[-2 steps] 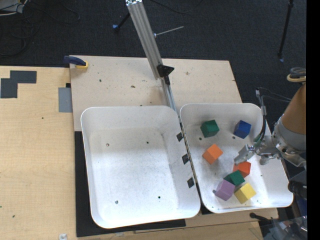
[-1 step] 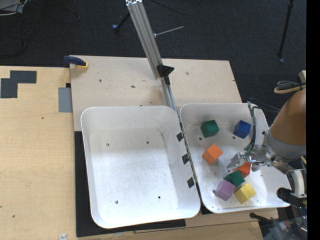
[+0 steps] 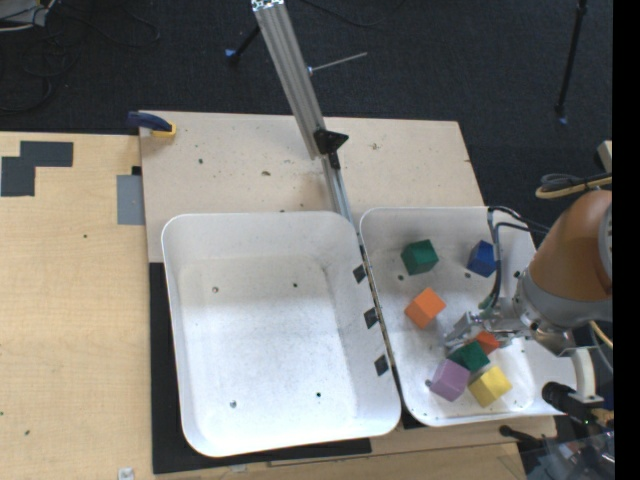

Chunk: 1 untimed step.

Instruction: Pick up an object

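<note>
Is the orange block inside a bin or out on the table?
Inside. The orange block sits on the floor of the right bin, within its white walls.

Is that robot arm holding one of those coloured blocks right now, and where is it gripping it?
It cannot be told: the gripper is low among the blocks, at the dark green cube and a small red-orange piece.

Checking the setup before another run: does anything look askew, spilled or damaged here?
Nothing stands out. The small blocks, including the green cube and orange cube, all lie inside the right white bin, none spilled. The claw sits low among them.
</note>
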Motion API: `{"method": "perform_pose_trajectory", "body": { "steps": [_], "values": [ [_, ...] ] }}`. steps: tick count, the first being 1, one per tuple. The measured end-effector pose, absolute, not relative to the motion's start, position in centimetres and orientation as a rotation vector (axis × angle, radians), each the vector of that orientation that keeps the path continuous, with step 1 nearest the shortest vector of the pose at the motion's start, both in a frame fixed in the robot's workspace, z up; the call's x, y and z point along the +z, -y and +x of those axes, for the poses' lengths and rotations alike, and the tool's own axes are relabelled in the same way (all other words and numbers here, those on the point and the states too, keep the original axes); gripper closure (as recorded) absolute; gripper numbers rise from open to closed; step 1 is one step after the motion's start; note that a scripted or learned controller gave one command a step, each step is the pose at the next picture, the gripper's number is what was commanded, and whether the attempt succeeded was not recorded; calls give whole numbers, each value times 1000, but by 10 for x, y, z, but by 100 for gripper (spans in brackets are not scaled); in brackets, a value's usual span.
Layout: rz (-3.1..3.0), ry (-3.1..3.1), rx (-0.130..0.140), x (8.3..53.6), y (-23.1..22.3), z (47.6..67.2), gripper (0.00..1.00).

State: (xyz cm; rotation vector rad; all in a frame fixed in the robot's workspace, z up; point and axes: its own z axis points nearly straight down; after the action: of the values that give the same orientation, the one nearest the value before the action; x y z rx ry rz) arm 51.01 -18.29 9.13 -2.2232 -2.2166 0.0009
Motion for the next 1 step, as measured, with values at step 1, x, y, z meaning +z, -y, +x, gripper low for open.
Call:
{"method": "perform_pose_trajectory", "body": {
  "steps": [1],
  "values": [
    [-2228,2208,1,101,183,509,100]
  ]
}}
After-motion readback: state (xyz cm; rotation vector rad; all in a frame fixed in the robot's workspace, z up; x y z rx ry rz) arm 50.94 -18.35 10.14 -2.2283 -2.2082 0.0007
